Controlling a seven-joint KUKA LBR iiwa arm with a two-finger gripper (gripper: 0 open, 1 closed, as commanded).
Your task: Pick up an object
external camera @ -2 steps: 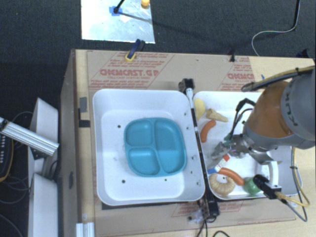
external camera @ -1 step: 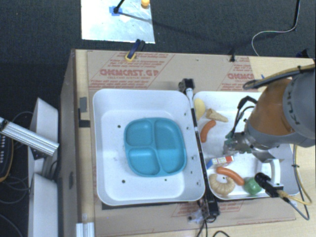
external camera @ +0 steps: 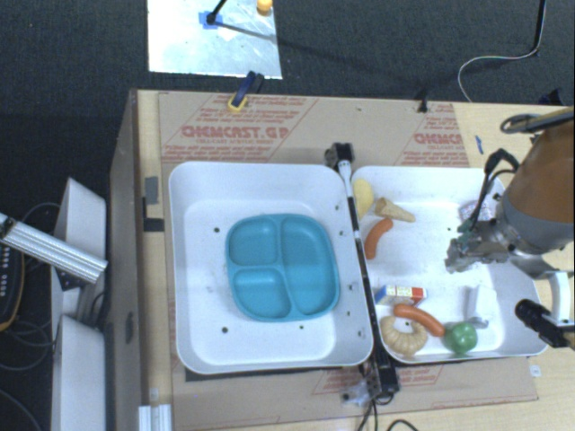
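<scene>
The grey arm with its orange band is reaching in from the right edge of the frame, and its gripper is hanging over the right bin, toward that bin's right half. The gripper is showing as a dark, blurred cluster, so whether it is spread or closed cannot be told, and nothing can be made out between its tips.

The right bin is holding the loose things. A pale yellow piece is lying at its upper left corner, with a tan cone-like piece just beside it and an orange sausage below them. Lower down, a small red and white box is sitting near the bin's left wall. Along the bottom edge, a tan ring-shaped pastry is lying with a second orange sausage across it, and a green ball is touching that sausage's right end.

In the left bin, a blue divided plate is resting in the middle.
</scene>
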